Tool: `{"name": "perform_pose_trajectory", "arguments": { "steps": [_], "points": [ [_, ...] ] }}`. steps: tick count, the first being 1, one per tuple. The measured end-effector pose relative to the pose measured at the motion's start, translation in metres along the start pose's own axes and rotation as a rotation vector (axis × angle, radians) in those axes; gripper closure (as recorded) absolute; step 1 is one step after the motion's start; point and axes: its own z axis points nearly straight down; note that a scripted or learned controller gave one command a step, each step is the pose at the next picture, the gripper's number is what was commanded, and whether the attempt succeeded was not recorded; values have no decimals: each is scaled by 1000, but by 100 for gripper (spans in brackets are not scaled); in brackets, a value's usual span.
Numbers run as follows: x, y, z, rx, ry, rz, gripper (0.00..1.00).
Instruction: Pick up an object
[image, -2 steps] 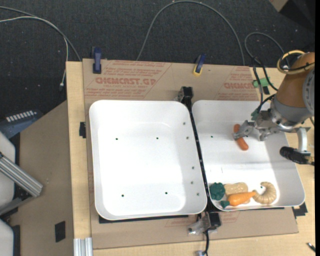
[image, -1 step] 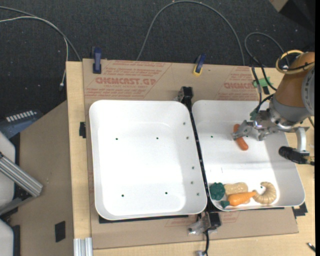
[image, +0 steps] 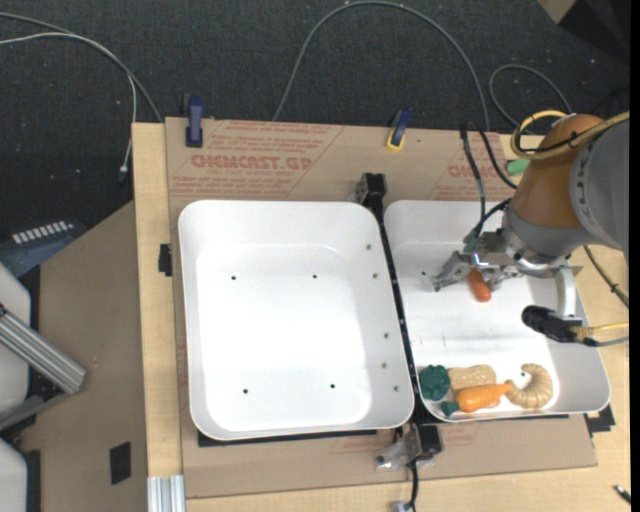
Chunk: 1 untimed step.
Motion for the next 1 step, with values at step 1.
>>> {"name": "perform_pose_trajectory", "arguments": {
  "steps": [1],
  "points": [
    [-46,15,0,0,-3,6,0]
  ]
}}
